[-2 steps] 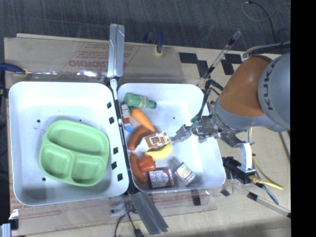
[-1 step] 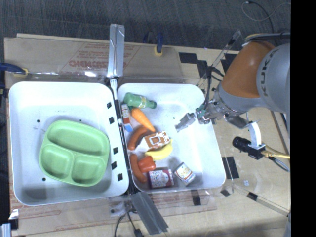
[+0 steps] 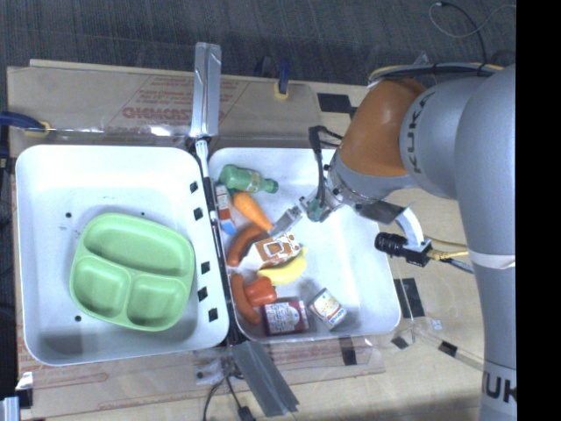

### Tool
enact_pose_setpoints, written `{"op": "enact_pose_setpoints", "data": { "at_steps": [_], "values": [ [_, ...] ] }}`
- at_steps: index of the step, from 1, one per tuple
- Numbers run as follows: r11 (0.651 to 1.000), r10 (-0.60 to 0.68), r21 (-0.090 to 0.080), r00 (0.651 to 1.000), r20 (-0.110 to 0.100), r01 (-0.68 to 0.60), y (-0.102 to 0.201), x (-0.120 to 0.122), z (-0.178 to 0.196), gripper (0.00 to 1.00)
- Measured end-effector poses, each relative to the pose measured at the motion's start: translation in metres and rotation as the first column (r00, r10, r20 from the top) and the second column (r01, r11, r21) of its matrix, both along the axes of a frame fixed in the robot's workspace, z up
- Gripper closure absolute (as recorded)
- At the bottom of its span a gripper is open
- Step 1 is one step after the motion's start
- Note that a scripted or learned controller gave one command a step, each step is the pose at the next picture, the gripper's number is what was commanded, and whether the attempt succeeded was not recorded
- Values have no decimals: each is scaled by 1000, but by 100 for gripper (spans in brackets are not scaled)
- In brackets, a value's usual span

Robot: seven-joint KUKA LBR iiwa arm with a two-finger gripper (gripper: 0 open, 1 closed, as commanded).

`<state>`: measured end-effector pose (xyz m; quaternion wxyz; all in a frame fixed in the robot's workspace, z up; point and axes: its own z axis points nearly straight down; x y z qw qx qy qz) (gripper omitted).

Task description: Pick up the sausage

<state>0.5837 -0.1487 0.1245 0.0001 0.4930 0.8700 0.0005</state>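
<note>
The sausage (image 3: pixel 243 244), reddish brown and slightly curved, lies at a slant in the right bin (image 3: pixel 372 270) near its left wall. Its upper end points toward my gripper (image 3: pixel 288 221), which hangs low over the bin just right of that end and above a small brown-and-white carton (image 3: pixel 279 250). Nothing shows as held. The grey arm with its orange band (image 3: pixel 377 134) reaches in from the right.
Around the sausage lie a carrot (image 3: pixel 252 210), a green bottle (image 3: pixel 247 180), a banana (image 3: pixel 287 271), a red bottle (image 3: pixel 282 316), a small can (image 3: pixel 327 308) and another red-orange piece (image 3: pixel 245 295). A green divided plate (image 3: pixel 131 270) sits in the left bin (image 3: pixel 44 182).
</note>
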Motion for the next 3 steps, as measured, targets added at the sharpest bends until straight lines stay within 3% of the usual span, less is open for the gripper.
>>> {"op": "enact_pose_setpoints", "data": {
  "at_steps": [1, 2, 3],
  "values": [
    [998, 69, -4, 998, 15, -69, 30, 45, -24, 0],
    [962, 272, -1, 962, -6, -272, 44, 72, -31, 0],
    [777, 629, -3, 777, 1, -629, 79, 37, 69, 0]
  ]
}}
